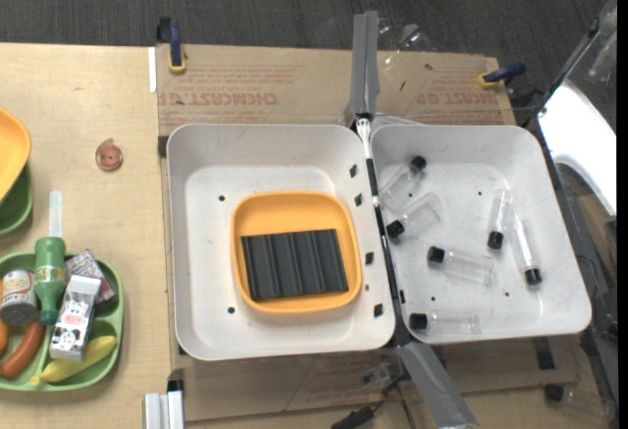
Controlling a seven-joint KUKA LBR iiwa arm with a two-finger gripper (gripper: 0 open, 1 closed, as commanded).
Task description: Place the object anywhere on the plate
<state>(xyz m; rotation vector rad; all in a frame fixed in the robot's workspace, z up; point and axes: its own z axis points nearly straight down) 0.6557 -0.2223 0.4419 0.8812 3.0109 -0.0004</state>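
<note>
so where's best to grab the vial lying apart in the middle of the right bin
Grip the vial across its clear body, just right of the black cap, coming straight down from above. It lies flat, roughly left to right, with bare bin floor on both long sides for the fingers.

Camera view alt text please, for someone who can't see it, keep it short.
Two shallow white bins sit side by side on a bench: the left bin holds an orange plate with a dark ridged insert, and the right bin holds several clear vials with black caps scattered about. To the left, a green tray carries toy food.
</note>
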